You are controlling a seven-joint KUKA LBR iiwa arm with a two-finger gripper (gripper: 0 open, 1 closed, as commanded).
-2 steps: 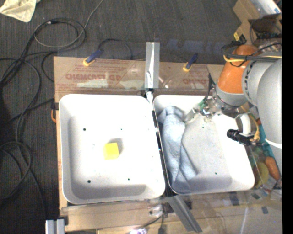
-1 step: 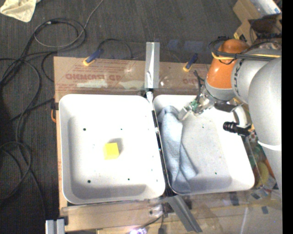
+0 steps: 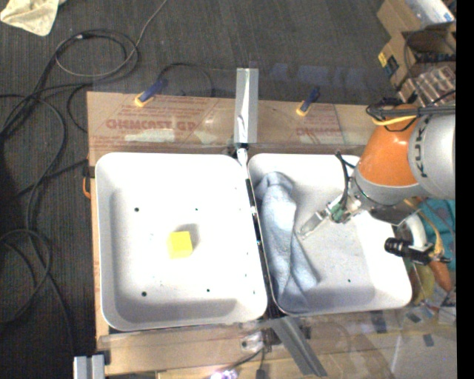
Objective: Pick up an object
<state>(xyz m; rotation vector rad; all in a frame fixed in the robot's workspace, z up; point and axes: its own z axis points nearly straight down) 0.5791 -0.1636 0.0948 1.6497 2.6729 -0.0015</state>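
Hovering claw [image 3: 309, 224] beside crumpled pale-blue cloth [image 3: 285, 237], right white bin [image 3: 385, 289].
Fingers' state unclear; nothing lifted; small yellow foam cube [image 3: 180, 243] at nine o'clock untouched.

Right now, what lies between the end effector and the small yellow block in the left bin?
In the camera view, a crumpled light-blue cloth and the bins' adjoining rims lie between the end effector and the small yellow block.

Gripper [image 3: 311, 224] too small and blurred for us to read. Arm [image 3: 415, 159] cut off at right edge; cloth [image 3: 29, 15] cropped upper left.
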